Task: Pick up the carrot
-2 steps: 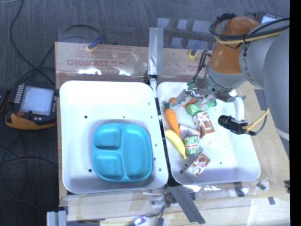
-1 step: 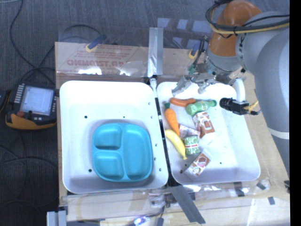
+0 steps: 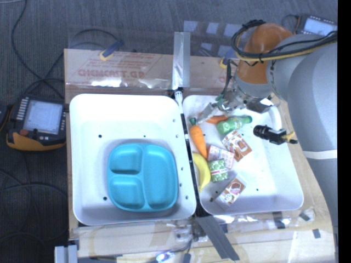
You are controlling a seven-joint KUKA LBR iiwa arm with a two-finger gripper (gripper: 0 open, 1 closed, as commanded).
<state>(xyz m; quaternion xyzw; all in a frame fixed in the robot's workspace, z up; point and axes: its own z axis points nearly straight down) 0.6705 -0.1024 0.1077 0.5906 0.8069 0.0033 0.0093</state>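
Observation:
The carrot (image 3: 198,139) lies in the right bin (image 3: 285,186), close to its left wall, with its leafy end pointing to the back. A second small orange piece (image 3: 219,119) sits just behind and to the right of it. My gripper (image 3: 211,110) hangs over the back of the right bin, a little behind and to the right of the carrot's top end. Nothing shows between the gripper and the carrot, and they look apart.
A green item (image 3: 233,124), several printed packets (image 3: 236,144) and a yellow banana (image 3: 202,171) share the right bin. The left bin (image 3: 82,147) holds a blue divided plate (image 3: 143,176). The divider wall (image 3: 185,147) runs beside the carrot.

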